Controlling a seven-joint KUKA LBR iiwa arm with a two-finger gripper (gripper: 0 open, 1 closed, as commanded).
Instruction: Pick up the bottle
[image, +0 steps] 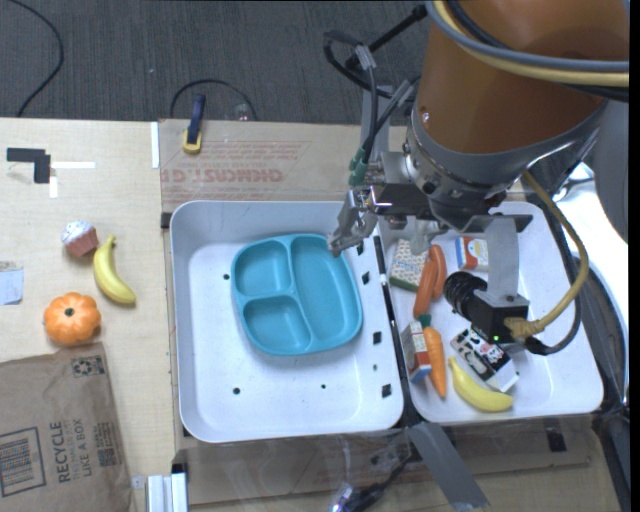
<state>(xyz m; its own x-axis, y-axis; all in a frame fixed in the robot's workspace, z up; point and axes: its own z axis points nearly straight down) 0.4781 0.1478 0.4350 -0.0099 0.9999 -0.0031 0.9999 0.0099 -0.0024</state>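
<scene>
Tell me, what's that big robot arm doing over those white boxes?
The grey and orange robot arm hangs over two shallow white bins. Its gripper sits by the top edge of the blue divided plastic plate in the left bin. The right bin holds carrots, a yellow banana and small packets.

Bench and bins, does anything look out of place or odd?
Yes: a banana, a small pumpkin and a cupcake lie on the bench, left of the bins. The blue divided plate sits askew in the left bin.
</scene>
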